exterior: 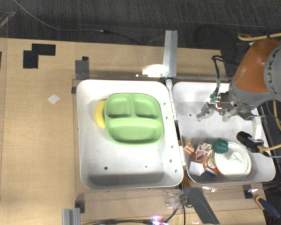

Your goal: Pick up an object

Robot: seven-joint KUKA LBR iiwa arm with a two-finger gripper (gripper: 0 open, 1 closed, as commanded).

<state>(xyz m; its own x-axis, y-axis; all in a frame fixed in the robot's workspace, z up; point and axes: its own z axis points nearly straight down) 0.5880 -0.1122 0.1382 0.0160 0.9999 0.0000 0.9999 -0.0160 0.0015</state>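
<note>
**Printed packets (203, 154) and white bowl (234, 162) crowd the near end; claw (213, 114) hangs spread over bare floor**

Printed packets, small and marked in orange and red, lie in a loose heap at the near end of the right bin (192, 97), against its left wall. Just beside them, on the right, sits the round white bowl, which takes up most of that near corner. A teal lump (220, 146) rests at the bowl's far-left rim, between bowl and packets; whether it touches both cannot be told.

Farther up the same bin, the floor is bare and white. The claw hangs over this bare stretch, well apart from the heap, its two fingers spread with nothing between them. Behind it the arm (271, 78) comes in from the right, its orange band (250, 71) over the bin's far-right corner.

Across the shared wall, the left bin (122, 168) holds a green divided plate (133, 118), lying flat in the far half. A yellow piece (99, 115) shows at the plate's left edge, partly hidden under it. Both bins rest on the pale wooden bench (33, 139).
</note>
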